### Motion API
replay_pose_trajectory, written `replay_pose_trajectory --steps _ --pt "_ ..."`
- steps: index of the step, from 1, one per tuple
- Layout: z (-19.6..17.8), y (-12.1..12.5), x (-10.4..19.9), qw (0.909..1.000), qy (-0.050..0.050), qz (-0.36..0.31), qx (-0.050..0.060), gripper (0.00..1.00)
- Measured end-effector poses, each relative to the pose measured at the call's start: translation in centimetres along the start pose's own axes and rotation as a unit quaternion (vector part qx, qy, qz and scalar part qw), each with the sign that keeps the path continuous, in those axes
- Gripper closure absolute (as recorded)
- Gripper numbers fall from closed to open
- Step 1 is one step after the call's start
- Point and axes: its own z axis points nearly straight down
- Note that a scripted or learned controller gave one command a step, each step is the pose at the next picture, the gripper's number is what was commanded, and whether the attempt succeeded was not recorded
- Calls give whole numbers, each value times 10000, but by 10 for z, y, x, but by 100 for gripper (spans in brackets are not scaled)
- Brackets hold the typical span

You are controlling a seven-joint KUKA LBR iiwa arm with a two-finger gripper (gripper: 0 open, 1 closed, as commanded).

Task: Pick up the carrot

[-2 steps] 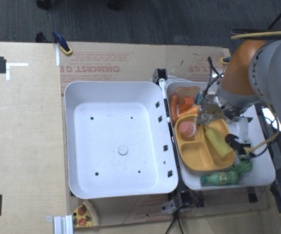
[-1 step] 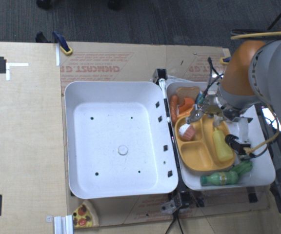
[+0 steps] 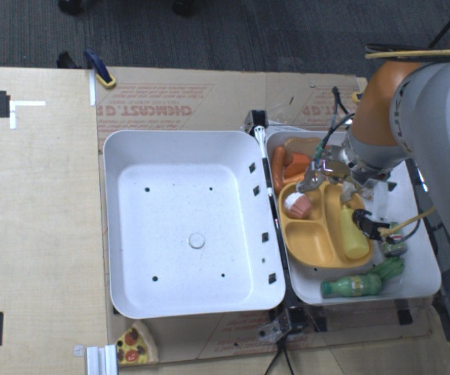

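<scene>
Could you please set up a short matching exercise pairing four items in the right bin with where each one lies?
Things:
1. carrot
2. green bottle
3. yellow tray
4. gripper

Places:
A. along the bin's near edge
B. in the bin's middle, holding a pink-and-white item
C. against the bin's left wall, at the far end
D. above the tray's far end

Pairs: 1-C, 2-A, 3-B, 4-D

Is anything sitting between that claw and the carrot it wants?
Nothing visible lies between them. The carrot lies along the right bin's left wall, and the gripper hangs just to its right, above the yellow tray's top edge.
</scene>
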Motion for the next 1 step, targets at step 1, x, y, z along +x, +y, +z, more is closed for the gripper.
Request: replay_pose_trajectory --steps 1 --pt "-19 28 -46 9974 161 690 138 0"
